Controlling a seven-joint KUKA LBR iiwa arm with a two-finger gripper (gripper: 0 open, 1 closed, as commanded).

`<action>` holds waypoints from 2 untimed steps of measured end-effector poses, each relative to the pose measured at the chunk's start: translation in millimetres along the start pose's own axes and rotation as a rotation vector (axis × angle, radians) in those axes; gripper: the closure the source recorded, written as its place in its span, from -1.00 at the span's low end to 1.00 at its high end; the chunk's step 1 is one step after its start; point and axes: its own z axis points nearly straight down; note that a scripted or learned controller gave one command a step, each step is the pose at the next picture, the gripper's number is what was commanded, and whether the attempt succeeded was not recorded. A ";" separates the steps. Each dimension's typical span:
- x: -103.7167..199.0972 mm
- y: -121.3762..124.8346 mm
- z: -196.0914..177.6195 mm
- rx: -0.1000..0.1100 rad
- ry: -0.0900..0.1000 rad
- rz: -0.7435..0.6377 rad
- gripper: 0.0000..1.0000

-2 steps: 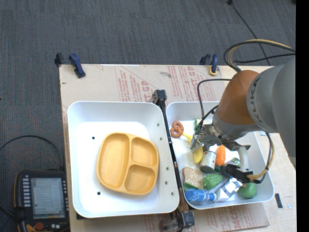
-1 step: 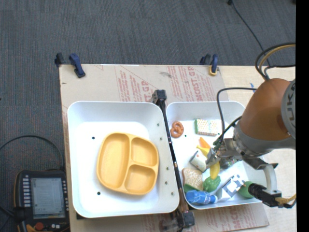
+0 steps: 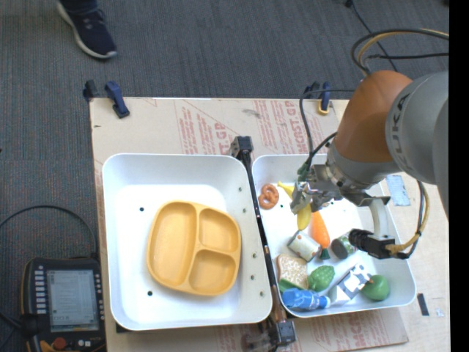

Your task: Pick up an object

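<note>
Gripper (image 3: 306, 196) over right bin (image 3: 404, 273), grip state unclear, carrot (image 3: 320, 229) lying near-vertical

Left bin (image 3: 124, 196): tray (image 3: 194, 248) fills the centre; bare white floor runs round it, widest along the back and left walls. Right bin (image 3: 407, 281): crowded. Pretzel (image 3: 269, 195), banana (image 3: 299, 205), carrot (image 3: 320, 229), cracker (image 3: 293, 271), blue bottle (image 3: 304, 299) and green fruit (image 3: 377, 288) lie close together. Open floor only at back left corner. Arm (image 3: 388, 134) overhangs the right bin's back half. Tabletop (image 3: 183, 123) behind bins is open.
</note>
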 end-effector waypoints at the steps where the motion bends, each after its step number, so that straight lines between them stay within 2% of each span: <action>1: -57.9 -51.0 23.3 0.002 0.000 0.004 1.00; 2: -44.6 -13.8 2.4 0.001 0.000 0.001 1.00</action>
